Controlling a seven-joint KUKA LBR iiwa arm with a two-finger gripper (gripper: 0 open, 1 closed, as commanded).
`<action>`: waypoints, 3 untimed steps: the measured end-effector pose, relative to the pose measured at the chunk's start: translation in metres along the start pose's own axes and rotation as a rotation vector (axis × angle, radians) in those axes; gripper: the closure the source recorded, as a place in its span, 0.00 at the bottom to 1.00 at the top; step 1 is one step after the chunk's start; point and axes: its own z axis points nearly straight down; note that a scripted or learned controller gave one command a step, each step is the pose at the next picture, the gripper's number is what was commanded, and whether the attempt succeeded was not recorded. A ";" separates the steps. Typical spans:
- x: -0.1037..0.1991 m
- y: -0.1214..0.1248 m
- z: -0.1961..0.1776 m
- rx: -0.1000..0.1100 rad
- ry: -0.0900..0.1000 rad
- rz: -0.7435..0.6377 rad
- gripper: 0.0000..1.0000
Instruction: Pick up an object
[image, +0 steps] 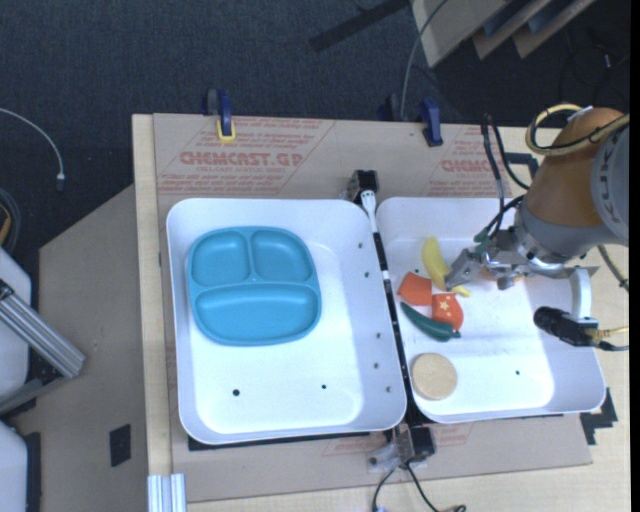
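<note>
In the right bin (520, 385) lie several small things. A yellow banana-shaped piece (433, 259) sits near the middle, with an orange wedge (415, 289) just below it. A red pepper (449, 309) with a green stem (430, 322) lies beside the wedge. A tan round disc (435, 375) rests near the bin's front left corner. My gripper (464, 274) reaches in from the right and hangs just right of the yellow piece, above the red pepper. I see nothing held in it.
The left bin (340, 390) holds a blue divided plate (255, 285) in its back left part. A black divider rail (385, 300) runs between the two bins. The grey arm with its orange band (575, 190) stands over the right bin's back right corner.
</note>
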 end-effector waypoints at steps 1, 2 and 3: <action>0.001 0.000 0.030 0.000 0.000 0.000 0.00; 0.000 0.001 0.018 -0.005 -0.002 0.000 1.00; -0.002 0.002 -0.025 -0.010 -0.003 -0.001 1.00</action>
